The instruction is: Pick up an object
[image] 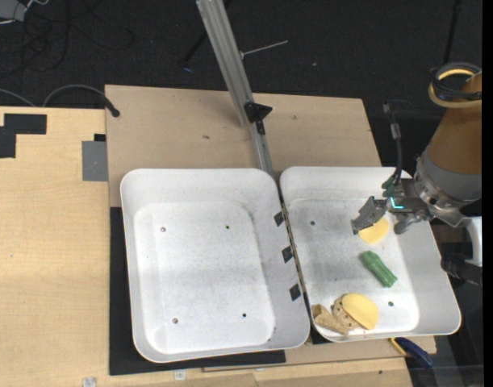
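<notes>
My gripper [382, 222] hangs over the upper right part of the right bin [327, 192], and its two dark fingers [364, 217] stand apart, open. A small yellow piece [375, 233] lies just beneath them, partly covered by the fingers; I cannot tell whether they touch it. Below it on the bin floor lies a green stick-shaped object [378, 268]. At the bin's front edge sit a round yellow object [360, 309] and a tan, crumpled object [330, 320] beside it.
The left bin [141, 196] adjoins the right one along a divider with black clips [286, 254]. A slanted metal rail [230, 63] rises behind the bins. The arm's orange-banded body [458, 139] stands over the right bin's right rim.
</notes>
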Controlling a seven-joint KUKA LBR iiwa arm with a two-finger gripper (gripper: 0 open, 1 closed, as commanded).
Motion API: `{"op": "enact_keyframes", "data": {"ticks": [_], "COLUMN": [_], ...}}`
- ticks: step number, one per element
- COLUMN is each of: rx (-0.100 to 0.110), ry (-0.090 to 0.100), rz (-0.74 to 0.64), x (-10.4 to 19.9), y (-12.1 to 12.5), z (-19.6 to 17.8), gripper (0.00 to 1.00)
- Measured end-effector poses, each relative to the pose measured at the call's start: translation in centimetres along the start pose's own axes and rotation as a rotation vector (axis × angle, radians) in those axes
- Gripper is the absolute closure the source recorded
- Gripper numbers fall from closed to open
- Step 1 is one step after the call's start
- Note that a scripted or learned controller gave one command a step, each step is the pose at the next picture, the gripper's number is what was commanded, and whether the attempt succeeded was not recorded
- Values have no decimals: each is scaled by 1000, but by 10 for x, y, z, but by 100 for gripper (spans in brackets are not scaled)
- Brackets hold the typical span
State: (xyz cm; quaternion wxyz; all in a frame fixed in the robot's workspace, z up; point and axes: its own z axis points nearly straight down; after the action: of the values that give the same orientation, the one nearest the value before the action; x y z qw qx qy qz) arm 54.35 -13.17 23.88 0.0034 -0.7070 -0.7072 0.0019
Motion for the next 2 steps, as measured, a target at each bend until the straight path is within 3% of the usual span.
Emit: {"op": "enact_keyframes", "data": {"ticks": [1, 2], "rx": [-5, 1], "ry": [-1, 0], "rz": [3, 2], "x": [-1, 5], "y": [1, 0], "z": [-2, 43], "gripper": [0, 0]}}
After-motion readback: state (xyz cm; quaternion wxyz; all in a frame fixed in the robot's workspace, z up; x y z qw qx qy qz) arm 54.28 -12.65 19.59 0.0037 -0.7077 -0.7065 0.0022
